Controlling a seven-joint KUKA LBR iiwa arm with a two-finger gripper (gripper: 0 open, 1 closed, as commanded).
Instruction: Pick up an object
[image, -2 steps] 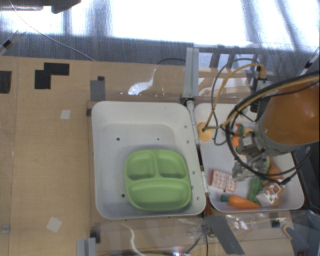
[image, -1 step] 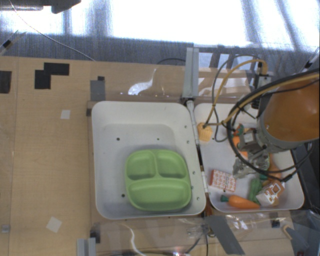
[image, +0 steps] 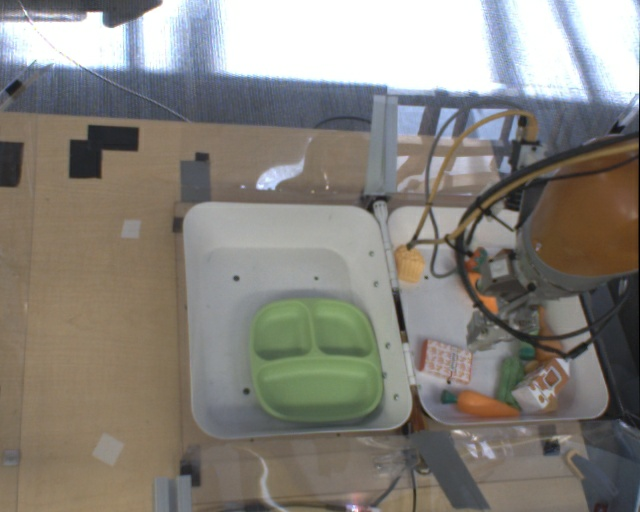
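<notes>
Saw a wide wooden tabletop (image: 90, 330) with two white bins side by side. Saw the big grey and orange arm (image: 585, 220) reaching in from the right, bent low over the right bin (image: 440, 305). Found the left bin (image: 215, 240) holding just one thing, a green plate (image: 315, 360) with three parts, lying flat near the front.

Spotted the gripper (image: 503, 325) down inside the right bin, in the middle of the toys. Could not tell whether open or closed, with cables and shiny metal bits in the way. Saw no toy clearly caught in it.

Counted the toys around it, all resting on the bin floor:
- a little brown and white carton (image: 543, 386) near the front right corner
- an orange carrot (image: 487, 405) along the front edge
- a red and white checked box (image: 446, 362) just left of the gripper
- a green toy (image: 510, 376) between the carrot and the carton
- a round yellow toy (image: 410, 264) by the back left wall, well apart from the rest

Judged the job as just started: reached down among the toys, but nothing lifted yet. Left to do: closing on one toy, likely one of the near ones, and raising it clear of the bin.
</notes>
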